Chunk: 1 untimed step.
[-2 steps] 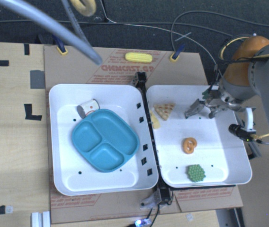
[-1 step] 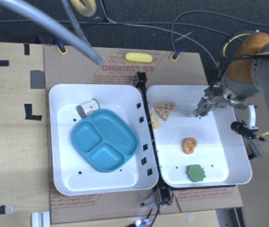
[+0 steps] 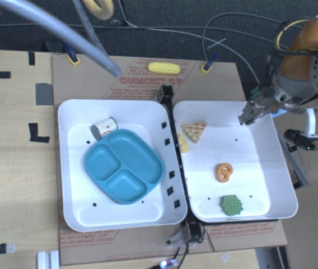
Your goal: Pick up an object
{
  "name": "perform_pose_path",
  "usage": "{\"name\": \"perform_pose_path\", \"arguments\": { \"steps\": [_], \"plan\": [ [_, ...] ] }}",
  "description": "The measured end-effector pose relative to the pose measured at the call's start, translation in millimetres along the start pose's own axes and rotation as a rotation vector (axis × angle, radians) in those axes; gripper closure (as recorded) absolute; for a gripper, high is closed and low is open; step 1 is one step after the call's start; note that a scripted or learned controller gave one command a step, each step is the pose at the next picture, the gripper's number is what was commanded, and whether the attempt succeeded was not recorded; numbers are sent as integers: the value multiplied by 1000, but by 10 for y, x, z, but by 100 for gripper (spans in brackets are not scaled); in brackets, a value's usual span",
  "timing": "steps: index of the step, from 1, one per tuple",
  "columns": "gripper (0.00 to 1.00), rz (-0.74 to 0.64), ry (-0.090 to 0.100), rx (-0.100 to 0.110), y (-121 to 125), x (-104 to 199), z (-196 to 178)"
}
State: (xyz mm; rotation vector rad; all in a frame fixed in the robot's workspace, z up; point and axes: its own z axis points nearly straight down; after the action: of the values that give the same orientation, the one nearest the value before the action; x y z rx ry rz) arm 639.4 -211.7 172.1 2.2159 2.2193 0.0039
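Right now four small things lie in the right bin (image 3: pixel 271 167): one waffle wedge (image 3: pixel 193 131) with its tip pointing down-left toward the divider, one pale yellow piece (image 3: pixel 182 144) just beside it, one round pretzel (image 3: pixel 224 172) near the middle, and one green bumpy lump (image 3: pixel 232 205) near the front wall. One blue divided plate (image 3: pixel 124 166) and one small cup (image 3: pixel 104 128), on its side, lie in the left bin (image 3: pixel 69 150). One yellow banana-like toy (image 3: pixel 163 68) lies crosswise on the desk (image 3: pixel 13 167). At the right bin's far right corner hangs the end effector (image 3: pixel 249 114); how it is set I cannot tell.

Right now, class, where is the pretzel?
The pretzel lies mid-floor in the right bin, between the waffle wedge above and the green ball below.
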Motion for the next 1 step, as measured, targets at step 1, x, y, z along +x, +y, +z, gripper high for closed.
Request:
{"name": "perform_pose_path", "arguments": {
  "steps": [1],
  "plan": [
    [100,-1,0,-1,85,82,-559]
  ]
}}
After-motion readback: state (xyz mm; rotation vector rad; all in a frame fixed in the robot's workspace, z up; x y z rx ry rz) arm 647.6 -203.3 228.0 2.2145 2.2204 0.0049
